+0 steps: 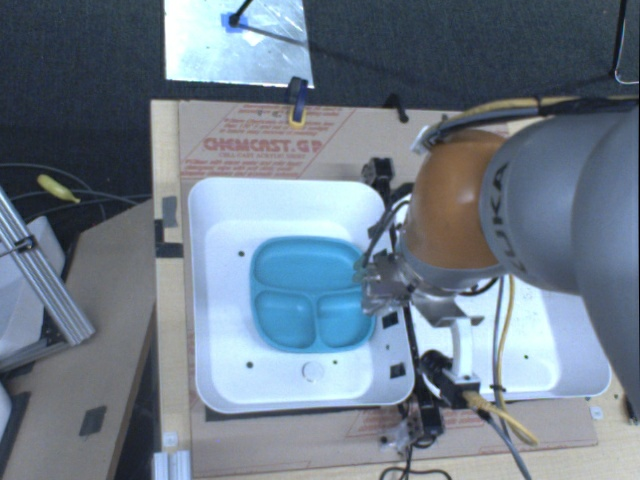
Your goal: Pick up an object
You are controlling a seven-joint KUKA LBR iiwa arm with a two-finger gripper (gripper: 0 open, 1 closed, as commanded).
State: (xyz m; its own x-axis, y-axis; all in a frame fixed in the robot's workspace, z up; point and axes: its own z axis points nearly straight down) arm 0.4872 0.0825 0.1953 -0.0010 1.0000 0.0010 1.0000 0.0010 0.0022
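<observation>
A light blue divided plate (305, 293) with three compartments lies in the left white bin (225, 228), filling its middle. My arm reaches in from the right, its orange band and wrist hanging over the wall between the two bins. The gripper (372, 286) sits at the plate's right rim, low over the bin's right side. The wrist body covers the fingers, and I cannot tell whether they touch the plate.
The right white bin (560, 368) lies mostly under the arm. Cables and a yellow-tipped wire (495, 408) run along the bench's front between the bins. A cardboard sheet (265, 138) lies behind the bins, with a shiny plate (235, 23) beyond.
</observation>
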